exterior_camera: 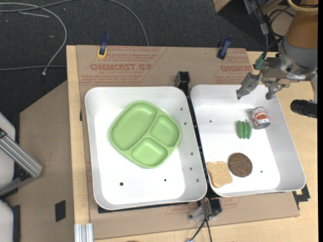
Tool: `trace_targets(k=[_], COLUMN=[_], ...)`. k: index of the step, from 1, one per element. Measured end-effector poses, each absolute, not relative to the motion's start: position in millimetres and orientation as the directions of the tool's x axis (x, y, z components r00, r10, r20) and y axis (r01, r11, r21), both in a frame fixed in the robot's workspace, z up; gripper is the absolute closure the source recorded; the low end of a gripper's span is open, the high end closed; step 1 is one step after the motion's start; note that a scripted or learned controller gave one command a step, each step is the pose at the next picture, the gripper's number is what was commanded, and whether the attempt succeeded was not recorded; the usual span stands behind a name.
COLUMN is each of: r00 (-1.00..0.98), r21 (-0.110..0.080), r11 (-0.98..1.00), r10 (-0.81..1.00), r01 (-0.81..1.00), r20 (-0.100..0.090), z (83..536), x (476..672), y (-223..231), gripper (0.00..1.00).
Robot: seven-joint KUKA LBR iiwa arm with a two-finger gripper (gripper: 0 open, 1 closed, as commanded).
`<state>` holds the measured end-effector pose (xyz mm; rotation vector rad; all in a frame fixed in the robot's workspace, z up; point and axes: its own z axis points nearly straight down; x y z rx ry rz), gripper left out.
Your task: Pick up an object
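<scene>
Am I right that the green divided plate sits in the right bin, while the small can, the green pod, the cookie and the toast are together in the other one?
Not quite: the camera view shows the green divided plate in the left bin. The small can, green pod, cookie and toast are together in the right bin.

The arm (302,32) reaches in from the upper right, wrist pointing down, its hand (258,88) spread wide with nothing between the fingers.
</scene>
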<state>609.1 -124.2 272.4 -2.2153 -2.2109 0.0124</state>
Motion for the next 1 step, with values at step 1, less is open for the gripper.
trace_targets(k=[1], r00=[0.000], r21=[-0.001], r11=[0.000], r10=[1.000], r01=[1.000], r20=[0.001], z=[279.5], x=[611.0], y=[-123.9], gripper=[0.00])
